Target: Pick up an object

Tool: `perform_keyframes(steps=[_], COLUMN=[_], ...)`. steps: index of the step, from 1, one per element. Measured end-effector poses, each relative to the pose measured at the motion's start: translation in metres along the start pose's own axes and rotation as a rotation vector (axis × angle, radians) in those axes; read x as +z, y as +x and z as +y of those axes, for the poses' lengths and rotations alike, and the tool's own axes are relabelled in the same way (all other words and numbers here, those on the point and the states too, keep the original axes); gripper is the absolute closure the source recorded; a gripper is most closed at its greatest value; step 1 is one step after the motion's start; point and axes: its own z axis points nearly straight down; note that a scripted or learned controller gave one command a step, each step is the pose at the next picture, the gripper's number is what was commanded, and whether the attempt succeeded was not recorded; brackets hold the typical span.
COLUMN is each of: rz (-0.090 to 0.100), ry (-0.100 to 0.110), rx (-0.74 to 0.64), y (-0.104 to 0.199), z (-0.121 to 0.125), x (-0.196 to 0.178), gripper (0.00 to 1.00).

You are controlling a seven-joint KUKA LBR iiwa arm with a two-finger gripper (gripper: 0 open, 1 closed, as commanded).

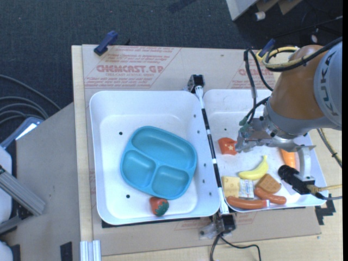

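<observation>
Two bins below me: strawberry (159, 205) nearest in the left bin (103, 145) by the blue tray (158, 161); right bin (228, 105) holds hotdog (255, 202), banana (254, 171). Arm bends down from right, gripper (243, 140) beside red piece (228, 145); grip state I can't tell.

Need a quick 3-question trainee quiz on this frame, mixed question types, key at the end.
1. True or false: the blue divided tray lies in the right bin.
2. Which toy lies nearest the tool? A) banana B) red pepper piece C) hot dog
3. What small item lies in the left bin just below the tray?

Key: 1 false; 2 B; 3 a strawberry.
</observation>
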Motion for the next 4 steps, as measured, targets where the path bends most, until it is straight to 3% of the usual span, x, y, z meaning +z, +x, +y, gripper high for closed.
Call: perform_keyframes(steps=[1,2,3,4], rz=[0.0,-0.004,-0.005,0.0], ry=[0.0,-0.016,-0.019,0.0], rx=[0.001,0.0,0.001,0.0], y=[0.0,-0.052,-0.052,-0.038], z=[0.0,-0.034,-0.034,-0.011], x=[0.0,0.095,0.085,-0.031], gripper=[0.0,0.0,1.0,1.0])
